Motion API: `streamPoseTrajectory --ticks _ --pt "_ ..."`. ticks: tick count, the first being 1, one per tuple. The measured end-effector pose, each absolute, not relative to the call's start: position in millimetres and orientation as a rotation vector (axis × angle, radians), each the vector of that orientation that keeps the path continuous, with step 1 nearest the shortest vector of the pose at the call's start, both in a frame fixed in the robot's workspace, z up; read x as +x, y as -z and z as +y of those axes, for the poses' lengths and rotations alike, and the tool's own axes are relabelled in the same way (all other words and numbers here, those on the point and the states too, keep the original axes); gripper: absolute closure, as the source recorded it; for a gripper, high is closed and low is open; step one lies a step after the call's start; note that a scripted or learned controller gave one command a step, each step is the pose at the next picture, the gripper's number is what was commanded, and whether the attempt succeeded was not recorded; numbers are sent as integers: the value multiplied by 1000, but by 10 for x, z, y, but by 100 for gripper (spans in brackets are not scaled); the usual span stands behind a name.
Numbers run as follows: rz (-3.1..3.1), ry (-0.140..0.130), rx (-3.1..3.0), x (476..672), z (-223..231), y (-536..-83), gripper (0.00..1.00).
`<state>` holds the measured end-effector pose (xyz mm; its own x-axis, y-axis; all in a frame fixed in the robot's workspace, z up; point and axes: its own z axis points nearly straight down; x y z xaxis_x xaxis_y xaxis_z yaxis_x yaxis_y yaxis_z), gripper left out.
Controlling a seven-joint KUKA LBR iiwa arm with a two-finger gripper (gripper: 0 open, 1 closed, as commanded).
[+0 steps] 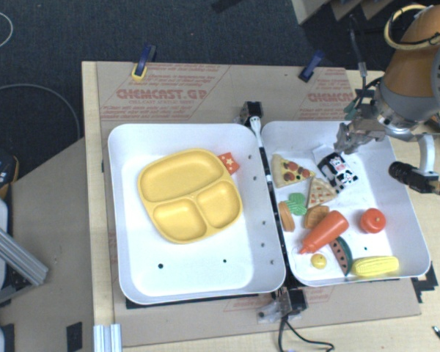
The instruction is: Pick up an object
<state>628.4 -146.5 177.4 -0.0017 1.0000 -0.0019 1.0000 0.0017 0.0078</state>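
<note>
The right bin point(414, 218) holds several toy foods: a pizza slice point(292, 171), a black-and-white toy point(336, 171), an orange carrot point(324, 232), a red tomato point(372, 221), a yellow corn cob point(375, 267) and a watermelon slice point(342, 254). My gripper point(350, 139) hangs over the back of the right bin, just above and behind the black-and-white toy. I see nothing held in it.
The left bin point(125, 196) holds a yellow divided plate point(189, 195) with a small orange-red block point(229, 163) at its back right corner. A tan triangle point(320, 193), a green piece point(298, 204) and a brown roll point(317, 215) crowd the right bin's middle.
</note>
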Motion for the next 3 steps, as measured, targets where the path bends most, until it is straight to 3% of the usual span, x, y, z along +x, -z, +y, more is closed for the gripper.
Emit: streamPoseTrajectory --ticks 1,3 --pt "2218 -7 2214 6302 -1466 -2292 100" --pt "2231 1 2220 5749 -444 -2181 100"
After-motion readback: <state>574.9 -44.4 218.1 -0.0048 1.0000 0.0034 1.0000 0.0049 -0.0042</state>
